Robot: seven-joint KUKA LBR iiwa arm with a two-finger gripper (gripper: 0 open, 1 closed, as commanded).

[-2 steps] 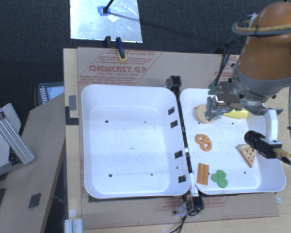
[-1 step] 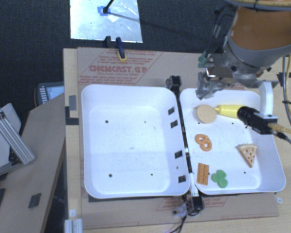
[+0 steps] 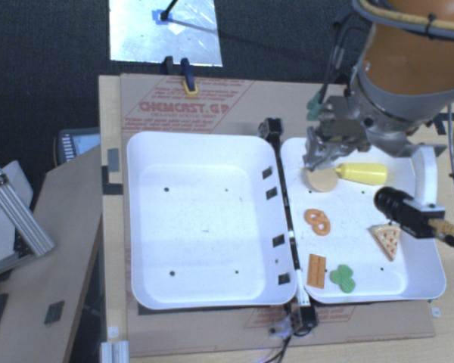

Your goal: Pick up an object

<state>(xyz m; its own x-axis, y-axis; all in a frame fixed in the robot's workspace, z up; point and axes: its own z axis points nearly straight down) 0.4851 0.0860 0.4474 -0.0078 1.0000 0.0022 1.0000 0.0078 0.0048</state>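
- Currently placed over the far left part of the right bin (image 3: 367, 212): gripper (image 3: 316, 161), pointing down, hung from the grey and orange arm (image 3: 416, 44) entering from the right. Width of opening: cannot tell from this angle. Nothing seen held.
- Directly at the near side of the gripper tip: tan round disc (image 3: 324, 181), flat on the bin floor, its far edge overlapped by the gripper; contact or not, cannot tell.
- Just right of the disc, touching or nearly touching it: yellow bottle-shaped piece (image 3: 362, 174), lying on its side, long axis left to right.
- Nearer, towards the left wall of the same bin: orange pretzel (image 3: 316, 221), flat, apart from the disc.
- Right side of the bin, near half: pizza slice (image 3: 386, 241), flat, well apart from the pretzel.
- Near left corner: orange rectangular wafer (image 3: 316, 271), flat, with a green leafy piece (image 3: 343, 278) just beside it on the right.
- Left of the right bin, side by side with it: left bin (image 3: 204, 225), white, shallow.
- Under both bins: cardboard sheet (image 3: 185, 106) with red lettering.
- Beyond the far edge of the cardboard: silver foil square (image 3: 166, 21) on dark floor.
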